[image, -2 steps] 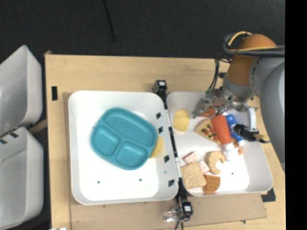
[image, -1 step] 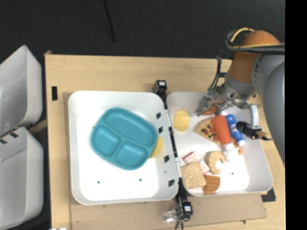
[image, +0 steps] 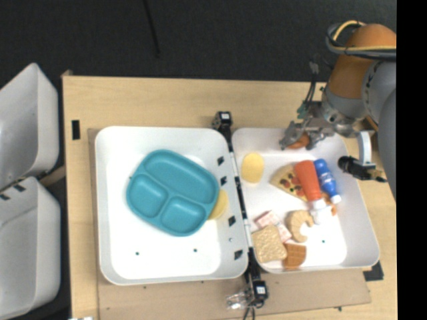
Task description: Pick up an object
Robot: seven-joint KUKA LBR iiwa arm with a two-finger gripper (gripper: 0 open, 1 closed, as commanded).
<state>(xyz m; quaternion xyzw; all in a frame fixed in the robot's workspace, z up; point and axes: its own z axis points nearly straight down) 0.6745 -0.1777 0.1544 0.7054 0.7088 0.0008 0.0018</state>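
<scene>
The right bin [image: 353, 245] holds several toy foods. A yellow round piece [image: 252, 167] lies near its left wall. Right of that are a pizza slice [image: 285, 179], an orange-red bottle [image: 307, 179] and a blue bottle [image: 325, 179]. A croissant [image: 299, 224], a cracker [image: 269, 243] and a brown toast piece [image: 294, 255] lie near the front. My gripper [image: 301, 136] hangs low over the bin's far edge, beside a small orange piece [image: 302, 141]. Whether that piece is in its grip is unclear.
The left bin [image: 113, 245] carries a teal divided plate [image: 173, 192] with a yellow piece [image: 219, 206] peeking out from under its right side. A pink and white item [image: 266, 219] sits by the cracker. White chairs [image: 23, 132] stand at far left.
</scene>
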